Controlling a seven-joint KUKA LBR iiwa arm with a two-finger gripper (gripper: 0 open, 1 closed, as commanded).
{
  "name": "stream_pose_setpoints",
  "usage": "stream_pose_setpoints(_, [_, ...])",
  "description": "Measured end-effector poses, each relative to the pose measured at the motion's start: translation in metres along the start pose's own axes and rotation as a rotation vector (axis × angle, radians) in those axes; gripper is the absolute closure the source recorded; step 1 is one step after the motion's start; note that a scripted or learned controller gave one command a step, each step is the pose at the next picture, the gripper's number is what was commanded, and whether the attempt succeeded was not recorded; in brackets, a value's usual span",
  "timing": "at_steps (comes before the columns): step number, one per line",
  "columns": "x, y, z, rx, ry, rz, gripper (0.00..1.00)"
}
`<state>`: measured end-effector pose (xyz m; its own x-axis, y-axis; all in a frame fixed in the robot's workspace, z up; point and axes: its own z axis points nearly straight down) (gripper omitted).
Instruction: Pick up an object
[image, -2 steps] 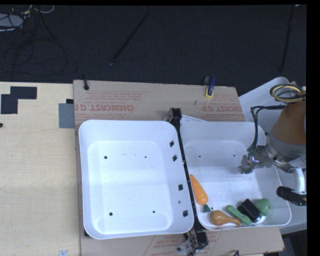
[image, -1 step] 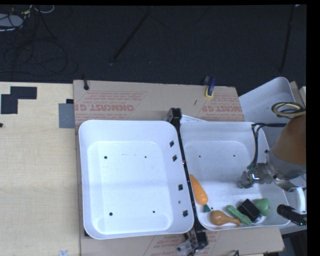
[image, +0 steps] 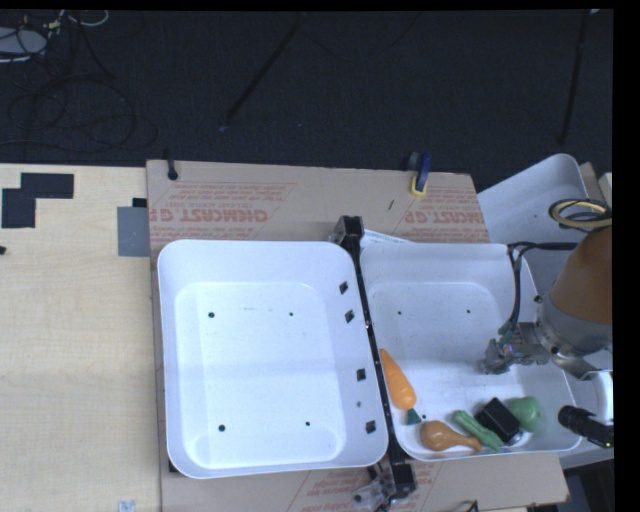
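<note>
The right bin (image: 430, 270) holds several small objects along its near edge. An orange carrot-shaped piece (image: 397, 379) lies by the divider. A tan gourd-shaped piece (image: 446, 435), a long green piece (image: 476, 428), a black block (image: 497, 418) and a round green piece (image: 524, 409) cluster at the near right corner. My gripper (image: 500, 355) hangs low over the right side of this bin, just above and behind the cluster, about a hand's width right of the orange piece. Nothing shows in its grasp.
The left bin (image: 175, 300) sits beside the right one, with a black clip-lined divider (image: 362, 340) between them. Both rest on a cardboard sheet (image: 300, 200). The arm's orange band (image: 590, 275) and a black cable (image: 517, 285) rise at the right.
</note>
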<state>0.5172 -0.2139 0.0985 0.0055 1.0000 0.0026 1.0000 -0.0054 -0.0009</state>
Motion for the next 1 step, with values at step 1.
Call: stream_pose_setpoints(1, [-0.0013,-0.0007,-0.0093,0.001,0.001,0.006,1.00])
